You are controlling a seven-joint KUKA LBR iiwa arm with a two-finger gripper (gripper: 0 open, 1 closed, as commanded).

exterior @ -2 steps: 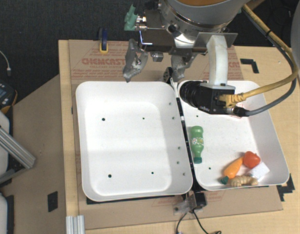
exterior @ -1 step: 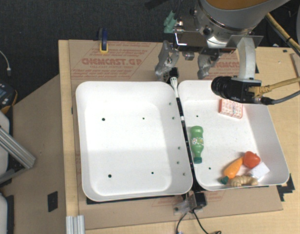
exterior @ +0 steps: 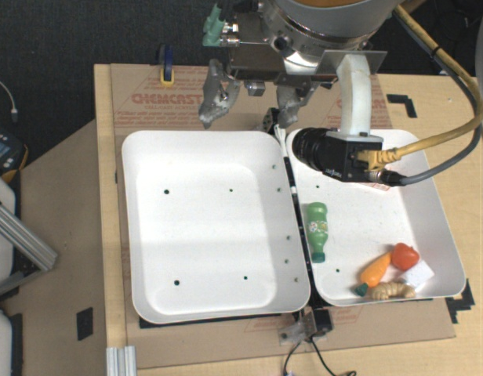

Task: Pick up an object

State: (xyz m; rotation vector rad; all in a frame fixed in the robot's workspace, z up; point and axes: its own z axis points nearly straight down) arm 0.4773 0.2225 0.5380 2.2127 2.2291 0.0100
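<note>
Likely easiest: small green plastic bottle lying in right white bin against the divider; light, rigid, slick, so pinch across its body. Gripper above bins' far edge, released, holding nothing.

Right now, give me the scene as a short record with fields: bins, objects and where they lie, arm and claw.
left bin: white, shallow
right bin: white, shallow
green bottle: lying in right bin by the shared edge
orange carrot: right bin, near corner
red tomato: beside the carrot
beige ginger-like piece: below the carrot
white card: under the tomato's side
claw: above the bins' far edge, nothing between its fingers
</note>
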